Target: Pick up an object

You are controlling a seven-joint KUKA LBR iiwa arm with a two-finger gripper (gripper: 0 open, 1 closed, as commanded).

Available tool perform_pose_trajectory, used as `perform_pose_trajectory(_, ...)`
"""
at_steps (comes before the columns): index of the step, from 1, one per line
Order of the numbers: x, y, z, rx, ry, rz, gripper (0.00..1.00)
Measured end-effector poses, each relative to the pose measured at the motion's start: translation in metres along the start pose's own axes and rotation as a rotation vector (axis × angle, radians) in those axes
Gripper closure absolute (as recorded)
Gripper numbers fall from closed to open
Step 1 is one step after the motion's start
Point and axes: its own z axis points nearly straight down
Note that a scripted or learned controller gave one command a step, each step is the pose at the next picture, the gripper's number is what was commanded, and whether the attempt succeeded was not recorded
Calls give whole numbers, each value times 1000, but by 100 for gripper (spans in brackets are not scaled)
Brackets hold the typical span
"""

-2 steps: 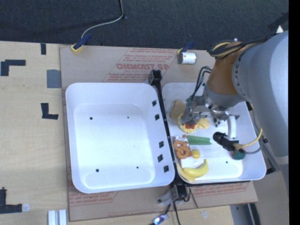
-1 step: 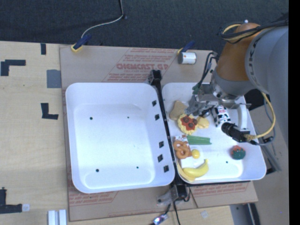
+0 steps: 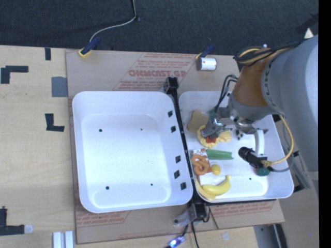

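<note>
— Far left?
— Pale tabletop (image 3: 31, 138) with black tape marks (image 3: 51, 123). Then a cardboard sheet (image 3: 150, 71) under two shallow white bins.
— Left bin (image 3: 124, 149)?
— White, smooth, touching the right bin (image 3: 248, 182) along a seam of black clips (image 3: 178, 159).
— Along the right bin's left edge?
— Tan slab (image 3: 196, 120) toward the far left corner. Nearer, hard by that edge, an orange pretzel-shaped toy (image 3: 200, 164); just beside it, a small yellow ball (image 3: 215, 169). Banana (image 3: 217, 188) at the near edge, close to the near left corner.
— Outside the bins?
— Silver cylinder (image 3: 208, 64) on the cardboard sheet, just past the right bin's far edge, with a blue clip (image 3: 207, 50) beside it.
— The thing to pick?
— Yellow scalloped piece (image 3: 220, 138), left of the bin's centre, with something red on top. Green pod (image 3: 221, 154) just nearward, lying crosswise.
— End effector (image 3: 212, 130)?
— Down low, right over the yellow scalloped piece, at the red part. Apart or together: cannot tell from this slant.
— Arm (image 3: 251, 87)?
— Grey, orange-banded, reaching in over the right bin's far right corner.
</note>
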Motion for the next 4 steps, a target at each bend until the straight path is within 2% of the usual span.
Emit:
perform_pose_trajectory(1,-10,-27,-73,8,1,2,100)
perform_pose_trajectory(2,-51,-16,-32,15,0,5,100)
perform_pose_trajectory(3,-4,21,4,-8,-3,3,100)
perform_pose_trajectory(4,-28,50,-44,5,-1,0,100)
